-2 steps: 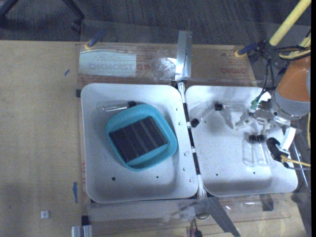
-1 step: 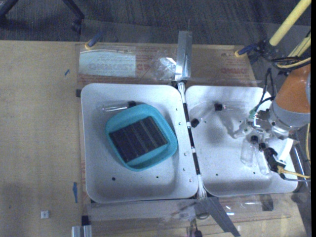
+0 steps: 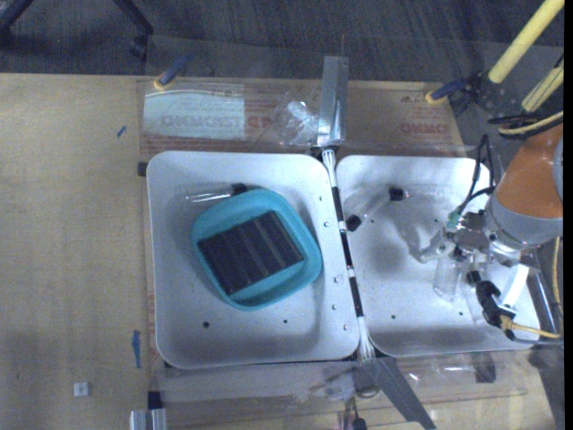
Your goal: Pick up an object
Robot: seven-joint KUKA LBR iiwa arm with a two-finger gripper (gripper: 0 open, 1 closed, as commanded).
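Here, my claw (image 3: 450,256) was low in the right bin (image 3: 394,316), near its right side, and my arm (image 3: 528,191) with the orange band came in from the right edge above it. From this angle I could not tell how my claw stood or if it had something in it; the parts there were small and blurred. Just beside it some clear, glassy things (image 3: 430,245) lay on the white floor of that bin. A small dark piece (image 3: 395,192) lay further up in the same bin. In the left bin (image 3: 179,321) a teal container with a dark ribbed top (image 3: 255,247) lay tilted near the middle, well apart from my claw.
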